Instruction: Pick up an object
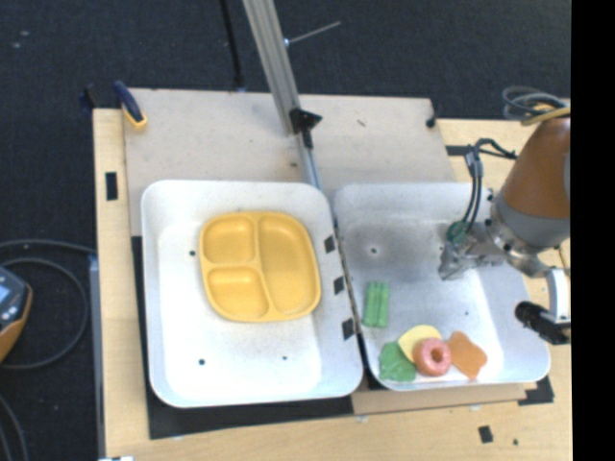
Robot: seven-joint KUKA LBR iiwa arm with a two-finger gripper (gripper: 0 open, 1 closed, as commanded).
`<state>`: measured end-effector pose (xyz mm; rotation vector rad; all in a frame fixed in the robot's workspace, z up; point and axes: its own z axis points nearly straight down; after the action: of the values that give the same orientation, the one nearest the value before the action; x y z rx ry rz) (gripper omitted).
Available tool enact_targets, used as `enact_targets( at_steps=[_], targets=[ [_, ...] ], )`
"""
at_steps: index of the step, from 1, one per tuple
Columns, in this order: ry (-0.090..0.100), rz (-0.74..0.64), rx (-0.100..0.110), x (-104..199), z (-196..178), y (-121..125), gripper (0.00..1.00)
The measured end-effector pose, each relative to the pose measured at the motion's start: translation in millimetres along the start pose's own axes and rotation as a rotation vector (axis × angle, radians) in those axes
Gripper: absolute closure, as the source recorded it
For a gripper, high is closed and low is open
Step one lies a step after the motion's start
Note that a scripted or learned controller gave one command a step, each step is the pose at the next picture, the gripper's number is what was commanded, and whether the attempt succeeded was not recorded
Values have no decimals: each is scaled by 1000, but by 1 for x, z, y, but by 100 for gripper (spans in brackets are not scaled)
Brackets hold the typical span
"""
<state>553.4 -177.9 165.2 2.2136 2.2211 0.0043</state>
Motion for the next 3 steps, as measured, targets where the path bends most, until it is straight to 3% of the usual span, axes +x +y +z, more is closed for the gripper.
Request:
enact_targets(
  at_steps=[1, 2, 3],
  targets=[
    [-1, 0, -2, 1, -60, -6, 100],
    [1, -1, 2, -1, -79, -5, 100],
    [2, -2, 4, 41, -75, -11, 100]
  ],
)
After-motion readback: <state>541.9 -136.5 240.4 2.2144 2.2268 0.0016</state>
